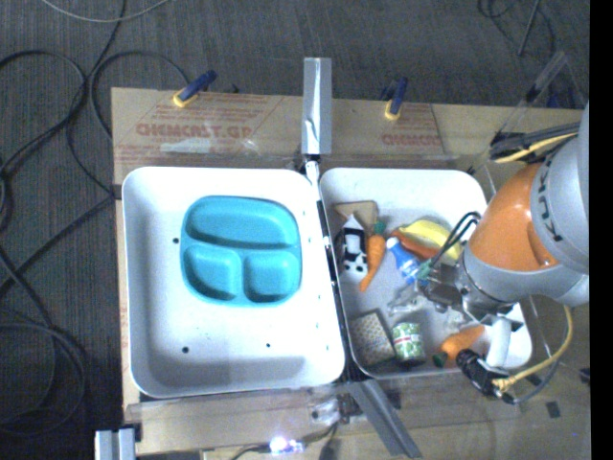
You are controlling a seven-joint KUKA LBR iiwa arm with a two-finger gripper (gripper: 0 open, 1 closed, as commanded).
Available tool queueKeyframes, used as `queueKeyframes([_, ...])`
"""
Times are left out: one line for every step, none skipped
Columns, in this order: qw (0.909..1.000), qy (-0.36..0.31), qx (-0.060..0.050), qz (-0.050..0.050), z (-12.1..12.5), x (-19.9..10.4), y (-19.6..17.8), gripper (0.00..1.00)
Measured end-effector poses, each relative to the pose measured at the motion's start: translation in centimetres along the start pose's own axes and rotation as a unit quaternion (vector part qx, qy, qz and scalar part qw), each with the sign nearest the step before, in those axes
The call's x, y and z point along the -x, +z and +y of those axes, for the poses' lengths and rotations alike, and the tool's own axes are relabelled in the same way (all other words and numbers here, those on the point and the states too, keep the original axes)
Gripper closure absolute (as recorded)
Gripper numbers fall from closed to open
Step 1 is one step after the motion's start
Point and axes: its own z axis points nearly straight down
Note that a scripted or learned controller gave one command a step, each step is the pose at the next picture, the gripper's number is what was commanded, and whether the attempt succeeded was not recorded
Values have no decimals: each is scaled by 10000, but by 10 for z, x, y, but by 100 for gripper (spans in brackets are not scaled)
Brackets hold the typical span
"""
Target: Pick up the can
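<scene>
Small green-labelled metal can (408,341) sits at 8 o'clock from the jaws (433,290), can't tell their state; drop straight over it

Faint red lettering on cardboard sheet (206,127) at far left, too blurred to read, "KU" on orange arm band (551,204) at right

Even, fairly bright overhead light washes the left white bin (144,286) almost to glare; soft shadows gather under its near rim. The floor beyond that bin stays dim. The picture is slightly soft and grainy throughout.
</scene>
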Motion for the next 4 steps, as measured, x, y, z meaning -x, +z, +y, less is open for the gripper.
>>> queueKeyframes([9984,-533,201,-58,-2,-28,19,0])
queueKeyframes([9959,-897,138,-43,66,56,-37,0])
queueKeyframes([9989,-402,219,-28,25,34,18,0])
queueKeyframes([9982,590,127,-9,0,-15,-10,0])
